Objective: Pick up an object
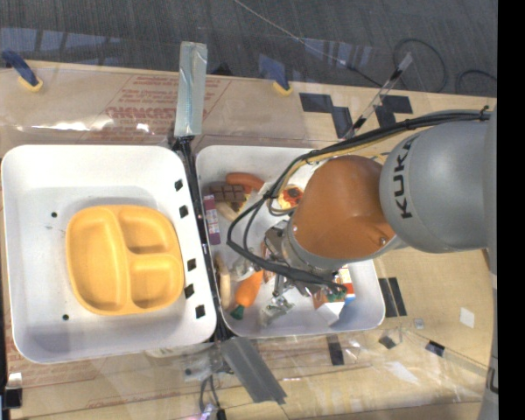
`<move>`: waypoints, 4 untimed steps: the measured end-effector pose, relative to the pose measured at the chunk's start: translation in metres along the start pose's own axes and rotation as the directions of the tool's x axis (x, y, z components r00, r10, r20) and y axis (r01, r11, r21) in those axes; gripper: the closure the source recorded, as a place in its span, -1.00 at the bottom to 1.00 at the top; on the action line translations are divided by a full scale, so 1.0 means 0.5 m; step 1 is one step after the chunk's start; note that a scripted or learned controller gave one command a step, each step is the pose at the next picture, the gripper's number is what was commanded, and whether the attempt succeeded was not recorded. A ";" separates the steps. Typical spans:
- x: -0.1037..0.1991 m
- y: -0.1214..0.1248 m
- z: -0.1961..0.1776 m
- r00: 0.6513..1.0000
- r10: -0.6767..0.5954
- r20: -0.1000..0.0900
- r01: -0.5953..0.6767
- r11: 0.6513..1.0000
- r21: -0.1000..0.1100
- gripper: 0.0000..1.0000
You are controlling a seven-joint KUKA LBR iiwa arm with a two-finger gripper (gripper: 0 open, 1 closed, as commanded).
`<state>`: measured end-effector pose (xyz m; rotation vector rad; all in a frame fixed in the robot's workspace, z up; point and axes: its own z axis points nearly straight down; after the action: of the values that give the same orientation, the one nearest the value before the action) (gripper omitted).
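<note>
Two white bins sit side by side on a cardboard-coloured worktop under clear plastic sheet, w/ dark carpet floor beyond. Grey arm w/ orange band reaches in from right, over right bin. Left bin holds a yellow divided tray, near centre. Right bin holds small clutter: sausage-like item near far wall, carrot-like orange piece nr front left, red-white-blue carton partly under arm. Gripper is low in right bin amid clutter; can't tell if fingers are spread or pinching anything.
</note>
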<state>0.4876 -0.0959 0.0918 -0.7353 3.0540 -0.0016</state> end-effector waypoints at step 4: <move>-0.030 -0.006 0.001 0.965 0.261 -0.002 -0.261 0.965 -0.002 -1.00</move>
<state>0.5023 -0.0916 0.0912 -0.3266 3.1262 0.0018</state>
